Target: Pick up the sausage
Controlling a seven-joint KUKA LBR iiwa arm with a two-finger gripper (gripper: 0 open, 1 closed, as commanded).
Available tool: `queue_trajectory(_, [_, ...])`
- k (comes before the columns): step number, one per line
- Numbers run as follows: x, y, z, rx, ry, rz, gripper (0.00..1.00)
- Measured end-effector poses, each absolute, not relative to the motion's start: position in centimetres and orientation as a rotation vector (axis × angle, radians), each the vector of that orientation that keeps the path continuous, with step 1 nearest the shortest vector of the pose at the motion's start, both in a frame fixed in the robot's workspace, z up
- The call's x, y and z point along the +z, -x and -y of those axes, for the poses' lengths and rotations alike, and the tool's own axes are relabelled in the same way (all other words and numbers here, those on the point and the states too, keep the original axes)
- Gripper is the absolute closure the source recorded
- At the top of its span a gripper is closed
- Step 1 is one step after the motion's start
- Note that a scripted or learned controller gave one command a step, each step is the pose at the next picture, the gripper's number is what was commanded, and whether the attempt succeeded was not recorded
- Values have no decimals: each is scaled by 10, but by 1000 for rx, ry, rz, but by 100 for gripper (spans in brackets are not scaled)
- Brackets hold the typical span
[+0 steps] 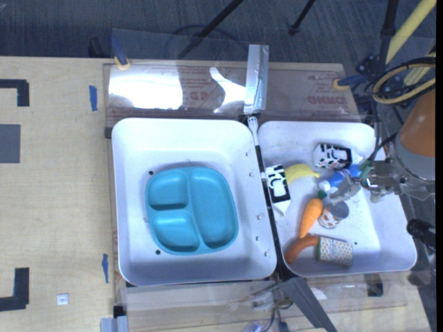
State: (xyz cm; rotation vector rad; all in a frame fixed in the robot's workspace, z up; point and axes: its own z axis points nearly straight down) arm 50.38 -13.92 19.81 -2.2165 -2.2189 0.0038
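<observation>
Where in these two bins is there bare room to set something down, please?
Left bin: a bare white floor rings the blue plate, widest behind it. Right bin: crowded around the carrot, banana and sausage; its front right corner is bare.

- You have a blue divided plate point(189, 209) lying in the left bin point(131, 144).
- In the right bin point(394, 237) the gripper point(340, 194) hangs over the toys, just beside the carrot point(311, 216).
- The sausage point(299, 247) lies at the near edge, touching a patterned cup point(334, 251).
- A banana point(302, 172) sits near the divider.
</observation>
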Motion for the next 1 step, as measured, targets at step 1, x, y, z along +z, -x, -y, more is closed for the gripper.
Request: queue_trajectory(1, [271, -486, 50, 3, 2197, 2243, 0])
